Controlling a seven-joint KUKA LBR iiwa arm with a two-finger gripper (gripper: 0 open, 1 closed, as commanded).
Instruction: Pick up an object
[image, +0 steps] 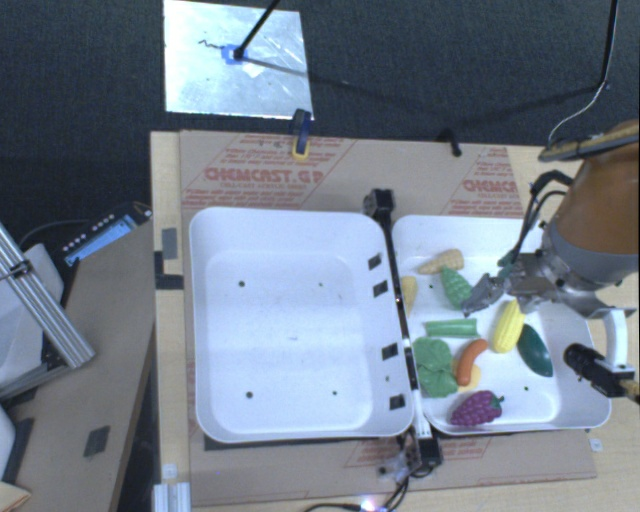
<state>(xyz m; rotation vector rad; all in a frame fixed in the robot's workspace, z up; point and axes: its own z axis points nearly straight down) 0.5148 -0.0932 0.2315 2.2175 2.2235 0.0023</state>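
White plastic makes up both shallow bins, which sit side by side on a cardboard sheet (330, 160) printed with red lettering. The left bin (215, 300) takes up the middle of the frame, and the right bin (575, 400) lies toward the right edge, the two joined along a dark clipped seam.

All the toy food is in the right bin. A pale yellow corn piece (441, 263) lies near its upper left, with a small green ridged vegetable (456, 288) just below it. A green bean pod (451, 327) lies flat across the middle of the bin. Lower down, a leafy green lettuce piece (434, 366) sits against the left wall, touching an orange carrot (469, 360) beside it. A purple grape bunch (476, 408) is at the bin's lower edge. To the right, a yellow corn cob (508, 325) stands on a slant, and a dark green cucumber-like piece (534, 351) lies just beside it.

The grey arm with its orange band (600, 205) comes in from the right edge of the frame. Its gripper (484, 293) reaches over the right bin's upper middle, close to the green ridged vegetable and above the yellow cob (whether it touches either is not clear). I cannot tell how the gripper is set, and nothing is seen held in it.

A shiny foil sheet (235, 60) lies on the dark floor at the upper left.
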